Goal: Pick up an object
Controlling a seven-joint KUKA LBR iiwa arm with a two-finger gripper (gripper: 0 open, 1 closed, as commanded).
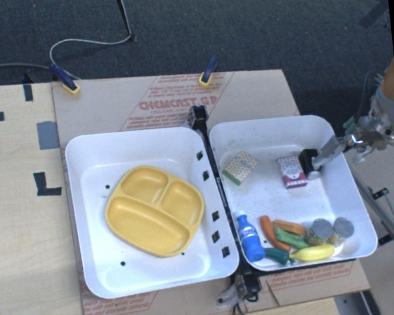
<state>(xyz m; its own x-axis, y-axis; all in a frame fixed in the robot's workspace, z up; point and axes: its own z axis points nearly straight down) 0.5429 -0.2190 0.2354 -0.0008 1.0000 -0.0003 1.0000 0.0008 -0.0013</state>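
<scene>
My gripper (362,139) hovers over the right rim of the right bin (265,133), reaching in from the right. Nothing shows between it and the bin. The closest thing to it is a small red and white box (292,171), lying to its left in the upper middle of the bin. A green and white packet (240,167) rests further left. Along the bin's near wall lie a blue bottle (248,236), an orange carrot (267,230), green vegetables (288,237), a yellow banana (314,253) and two grey cans (332,228).
The left bin (89,201) holds a yellow divided plate (155,210). A black divider with clips (212,187) runs between the two bins. Cardboard (169,100) lies under both, pinned by two clamps at the far edge.
</scene>
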